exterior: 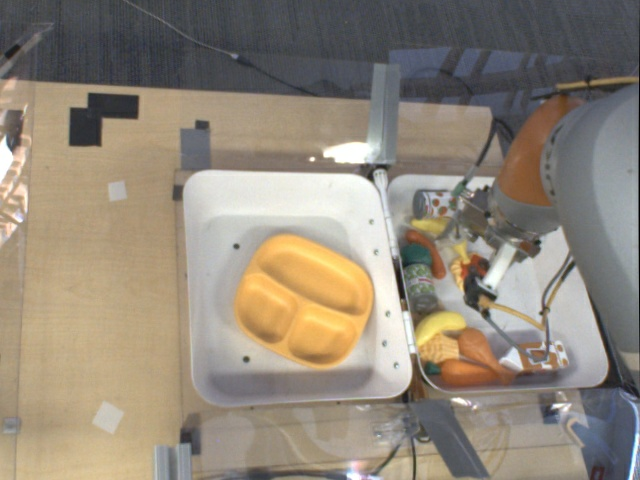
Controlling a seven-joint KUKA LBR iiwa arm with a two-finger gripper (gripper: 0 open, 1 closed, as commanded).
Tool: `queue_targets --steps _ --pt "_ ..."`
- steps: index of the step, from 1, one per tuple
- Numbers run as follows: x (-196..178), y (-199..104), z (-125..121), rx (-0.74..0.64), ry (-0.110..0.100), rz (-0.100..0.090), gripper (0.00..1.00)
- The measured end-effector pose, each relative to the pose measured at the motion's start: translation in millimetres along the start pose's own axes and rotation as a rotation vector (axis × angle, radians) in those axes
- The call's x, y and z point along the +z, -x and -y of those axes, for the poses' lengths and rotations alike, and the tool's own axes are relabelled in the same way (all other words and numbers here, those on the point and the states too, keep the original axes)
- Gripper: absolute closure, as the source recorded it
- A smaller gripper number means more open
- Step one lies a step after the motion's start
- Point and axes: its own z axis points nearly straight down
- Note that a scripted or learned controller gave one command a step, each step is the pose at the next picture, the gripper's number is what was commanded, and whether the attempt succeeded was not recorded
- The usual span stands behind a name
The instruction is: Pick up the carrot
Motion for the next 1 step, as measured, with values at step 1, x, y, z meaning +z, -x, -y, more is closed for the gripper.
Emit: queue_targets --steps 1 --pt "0.2 45.1 6.9 0.114 -0.002 0.001 0.0"
